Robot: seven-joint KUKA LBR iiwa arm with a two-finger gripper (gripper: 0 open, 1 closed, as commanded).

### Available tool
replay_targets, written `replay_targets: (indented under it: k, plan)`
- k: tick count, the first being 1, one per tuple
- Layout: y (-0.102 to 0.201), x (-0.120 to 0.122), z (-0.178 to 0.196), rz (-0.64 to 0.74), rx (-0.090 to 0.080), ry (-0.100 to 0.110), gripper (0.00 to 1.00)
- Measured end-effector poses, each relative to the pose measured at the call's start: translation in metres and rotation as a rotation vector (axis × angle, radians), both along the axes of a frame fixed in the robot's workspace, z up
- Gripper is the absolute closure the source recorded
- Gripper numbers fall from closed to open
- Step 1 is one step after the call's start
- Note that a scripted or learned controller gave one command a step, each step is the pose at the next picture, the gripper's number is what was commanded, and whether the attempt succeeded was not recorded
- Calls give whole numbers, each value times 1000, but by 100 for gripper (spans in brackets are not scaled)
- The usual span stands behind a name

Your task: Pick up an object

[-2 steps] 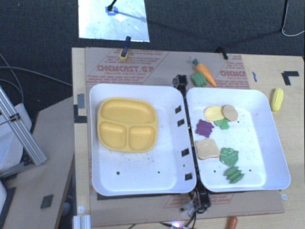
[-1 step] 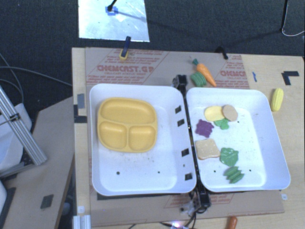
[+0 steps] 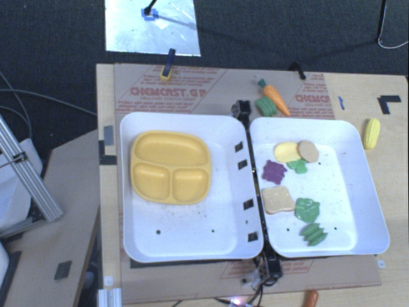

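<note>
The right bin holds several toy foods. A yellow piece and a tan round piece lie at its back, with a small green piece just below them. A purple piece sits near the left wall. A slice of toast lies beside a green leafy piece, and a green pod rests near the front. The left bin carries a yellow divided plate.
Outside the bins on the cardboard, a toy carrot with a green piece lies behind the right bin. A yellow corn-like piece rests off the right bin's far corner. A metal frame stands at the left.
</note>
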State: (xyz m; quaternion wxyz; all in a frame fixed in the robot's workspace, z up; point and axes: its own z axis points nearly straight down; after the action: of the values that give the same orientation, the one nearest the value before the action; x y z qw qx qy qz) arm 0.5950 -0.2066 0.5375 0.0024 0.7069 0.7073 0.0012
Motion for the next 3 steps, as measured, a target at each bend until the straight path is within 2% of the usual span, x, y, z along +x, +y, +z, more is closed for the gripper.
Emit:
replay_targets:
  k: [1, 2, 3]
  plan:
    - [1, 45, -2, 6, -1, 0, 100]
    - [1, 75, -2, 6, -1, 1, 100]
    - [1, 74, -2, 6, -1, 2, 100]
